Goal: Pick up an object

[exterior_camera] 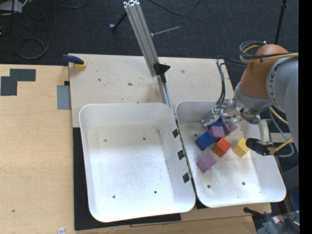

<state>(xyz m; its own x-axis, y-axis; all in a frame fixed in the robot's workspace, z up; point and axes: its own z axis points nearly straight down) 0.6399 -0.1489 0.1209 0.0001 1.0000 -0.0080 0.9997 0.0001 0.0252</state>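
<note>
The left white bin [131, 199] lies nearest, on the pale counter [34, 145]; dark carpet with cables runs behind. In the right bin [243, 191] sit blue [204, 141], lilac [205, 162], orange [222, 146] and yellow [240, 147] cubes. The claw [220, 118] hangs over a purple cube [217, 132], whether open or closed I cannot tell

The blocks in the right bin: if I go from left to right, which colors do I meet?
Blue block → orange block → yellow block. I left out the two purple ones: the lower sits under the blue, the upper by the claw, so their places overlap.
</note>
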